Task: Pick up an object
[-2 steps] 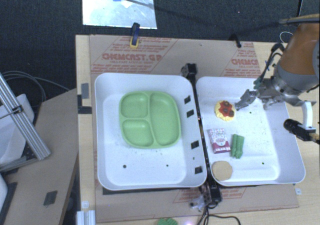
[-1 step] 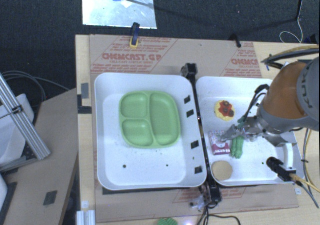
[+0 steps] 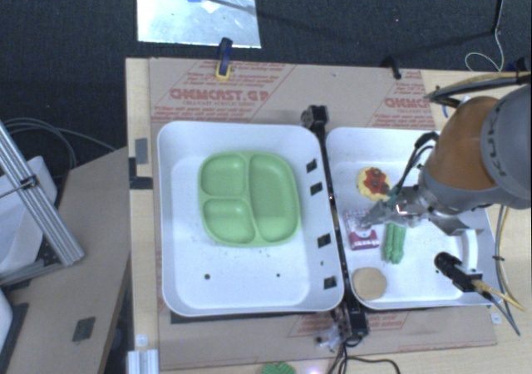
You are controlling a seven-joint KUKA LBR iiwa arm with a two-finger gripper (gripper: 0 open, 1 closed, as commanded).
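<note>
Bench: two white bins are borne side by side; a green divided plate (image 3: 249, 198) lies in the left bin (image 3: 179, 281).
Right bin (image 3: 416, 293): a green, seemingly stiff, light, elongated object (image 3: 393, 243) lies at centre; a red-and-white packet (image 3: 363, 238) at nine o'clock of it, a tan disc (image 3: 369, 282) at seven.
Gripper (image 3: 381, 213): poised at the green object's twelve o'clock end; its opening cannot be told, nothing is seen held.
Hold: mid-length, across the narrow width, is judged best.

- A green divided plate (image 3: 249, 198) with three compartments lies flat in the middle of the left bin (image 3: 179, 281).
- A yellow and red toy (image 3: 374, 182) lies in the right bin (image 3: 370, 141), toward its far left part.
- A small pink and white packet (image 3: 363, 237) lies against the right bin's left edge.
- A long green piece (image 3: 394, 244) lies just right of the packet, pointing toward the near edge.
- A round tan disc (image 3: 369, 283) lies flat in the right bin's near left corner.
</note>
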